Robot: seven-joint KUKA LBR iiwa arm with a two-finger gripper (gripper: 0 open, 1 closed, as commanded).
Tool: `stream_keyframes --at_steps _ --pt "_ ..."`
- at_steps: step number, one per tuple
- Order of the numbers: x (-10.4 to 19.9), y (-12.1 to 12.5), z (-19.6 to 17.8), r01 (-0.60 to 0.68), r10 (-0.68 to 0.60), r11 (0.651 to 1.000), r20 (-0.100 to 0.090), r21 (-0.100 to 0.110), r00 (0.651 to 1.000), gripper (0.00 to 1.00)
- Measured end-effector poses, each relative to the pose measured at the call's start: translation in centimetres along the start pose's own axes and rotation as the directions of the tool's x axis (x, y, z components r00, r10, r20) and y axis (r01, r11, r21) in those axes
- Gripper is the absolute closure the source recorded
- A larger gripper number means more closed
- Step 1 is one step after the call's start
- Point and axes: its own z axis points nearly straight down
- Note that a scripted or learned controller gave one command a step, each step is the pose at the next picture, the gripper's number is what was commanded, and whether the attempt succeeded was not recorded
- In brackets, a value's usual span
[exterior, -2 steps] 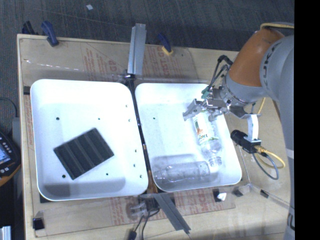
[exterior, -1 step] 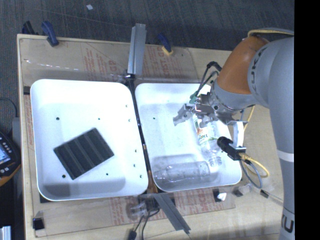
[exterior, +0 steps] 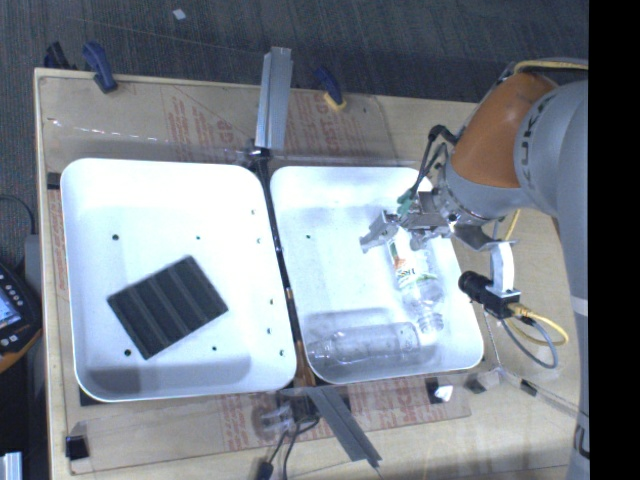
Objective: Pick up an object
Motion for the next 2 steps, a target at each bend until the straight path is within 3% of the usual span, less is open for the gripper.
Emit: stream_keyframes --at_steps 1,2 --pt "2.4 -2.1 -5.5 -0.005 0.005 1.000 -0.001 0.001 1.000 0.00" --pt "-0.2 0.7 0.4 -0.048 0.048 0.999 -0.001 0.007 0.999 0.00"
